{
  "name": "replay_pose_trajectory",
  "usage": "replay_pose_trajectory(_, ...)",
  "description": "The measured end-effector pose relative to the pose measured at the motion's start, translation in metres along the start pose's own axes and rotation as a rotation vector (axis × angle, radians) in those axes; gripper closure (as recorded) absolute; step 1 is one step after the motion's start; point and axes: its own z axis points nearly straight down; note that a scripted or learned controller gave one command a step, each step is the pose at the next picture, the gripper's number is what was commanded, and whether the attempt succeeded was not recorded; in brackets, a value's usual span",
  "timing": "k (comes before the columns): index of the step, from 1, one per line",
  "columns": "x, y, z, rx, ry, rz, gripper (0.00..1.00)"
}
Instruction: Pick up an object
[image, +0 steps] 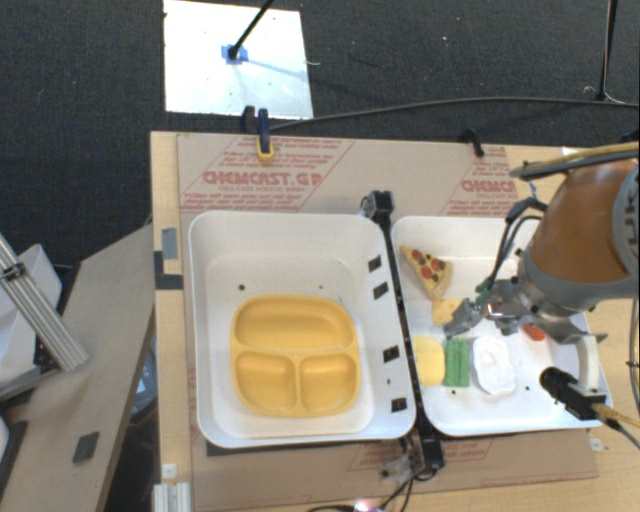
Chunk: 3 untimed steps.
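Small yellow piece (445, 311): lies in the right bin (452, 228), near the middle of its left half. It is the thing closest to the gripper.
Gripper (470, 320): hangs low over the right bin, just beside the small yellow piece, at its 4 o'clock. The view does not show whether it is spread or pressed together.
Green block (457, 364): a short green bar at 6 o'clock from the gripper, lying on the bin floor.
Yellow round thing (428, 361): touches the green block on its 9 o'clock side, close to the bin's left wall.
White lump (492, 368): sits just beside the green block at 3 o'clock, below the gripper.
Pizza slice (428, 270): a toy slice with red dots, at 12 o'clock from the small yellow piece, near the bin's far left corner.
Red bit (536, 332): a little red thing at 3 o'clock from the gripper, partly hidden under the arm; what it is cannot be told.
Arm (585, 235): grey with an orange band, it comes in from 3 o'clock and leans over the right bin.
Left bin (290, 235): stands at 9 o'clock from the right bin, with their walls touching.
Yellow tray (295, 355): a plate with three parts, lying flat in the middle of the left bin.
Bench (300, 175): a brown board with red letters, under both bins.
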Motion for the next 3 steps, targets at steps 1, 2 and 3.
replay_pose_trajectory(1, 0.0, 0.003, -0.006, -0.014, -0.002, -0.002, 0.0)
replay_pose_trajectory(2, 0.0, 0.003, 0.056, -0.011, -0.001, 0.0, 0.0)
replay_pose_trajectory(3, -0.001, 0.006, 0.096, -0.018, -0.002, 0.001, 0.0)
